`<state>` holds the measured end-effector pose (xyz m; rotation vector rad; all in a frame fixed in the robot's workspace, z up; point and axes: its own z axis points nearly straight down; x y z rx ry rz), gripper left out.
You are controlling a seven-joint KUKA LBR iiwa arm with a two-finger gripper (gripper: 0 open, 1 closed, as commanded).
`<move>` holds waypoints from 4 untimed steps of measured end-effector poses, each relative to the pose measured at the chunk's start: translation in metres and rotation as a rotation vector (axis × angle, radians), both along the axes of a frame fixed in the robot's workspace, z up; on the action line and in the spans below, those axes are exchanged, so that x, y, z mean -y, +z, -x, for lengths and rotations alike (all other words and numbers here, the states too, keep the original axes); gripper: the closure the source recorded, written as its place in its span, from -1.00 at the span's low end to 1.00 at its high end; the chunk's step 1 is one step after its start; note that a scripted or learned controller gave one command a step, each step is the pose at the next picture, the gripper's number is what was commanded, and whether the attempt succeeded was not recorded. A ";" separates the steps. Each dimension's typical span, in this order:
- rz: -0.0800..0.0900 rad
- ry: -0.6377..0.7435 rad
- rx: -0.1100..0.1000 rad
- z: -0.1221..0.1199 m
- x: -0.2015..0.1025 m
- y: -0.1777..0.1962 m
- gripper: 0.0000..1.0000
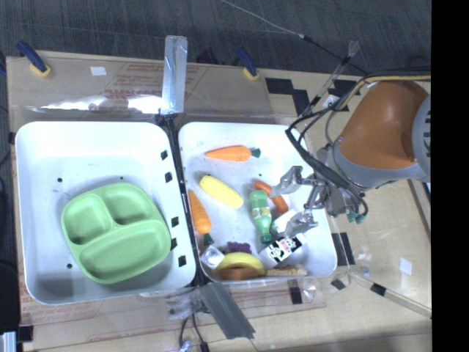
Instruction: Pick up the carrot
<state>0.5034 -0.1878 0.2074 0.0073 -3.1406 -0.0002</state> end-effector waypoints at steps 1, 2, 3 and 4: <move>-0.005 0.142 -0.005 -0.049 -0.089 -0.090 -1.00; 0.003 -0.042 0.003 -0.014 -0.093 -0.115 -1.00; 0.003 -0.032 0.006 -0.015 -0.095 -0.104 1.00; 0.002 -0.032 0.005 -0.015 -0.096 -0.104 -1.00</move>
